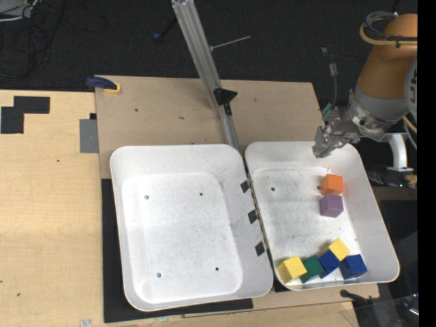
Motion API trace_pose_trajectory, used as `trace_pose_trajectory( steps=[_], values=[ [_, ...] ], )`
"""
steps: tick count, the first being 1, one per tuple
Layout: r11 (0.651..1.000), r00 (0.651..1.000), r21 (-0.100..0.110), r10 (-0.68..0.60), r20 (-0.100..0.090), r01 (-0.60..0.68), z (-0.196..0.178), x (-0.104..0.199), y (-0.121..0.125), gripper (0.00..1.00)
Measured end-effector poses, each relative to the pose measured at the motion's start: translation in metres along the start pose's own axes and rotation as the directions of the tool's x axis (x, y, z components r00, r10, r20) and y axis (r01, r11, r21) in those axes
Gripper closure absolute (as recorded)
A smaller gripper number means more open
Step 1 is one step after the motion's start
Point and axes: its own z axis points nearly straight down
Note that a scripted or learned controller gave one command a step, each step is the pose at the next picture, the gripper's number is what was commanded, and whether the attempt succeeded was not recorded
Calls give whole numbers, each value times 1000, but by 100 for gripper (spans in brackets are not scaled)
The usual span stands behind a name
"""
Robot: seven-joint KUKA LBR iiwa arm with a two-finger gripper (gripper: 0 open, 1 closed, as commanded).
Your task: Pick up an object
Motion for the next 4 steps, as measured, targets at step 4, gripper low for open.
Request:
trace_pose_trajectory(
  steps=[4],
  values=[
    [1000,1000,2,0,0,0,23,209,-70,100]
  ],
)
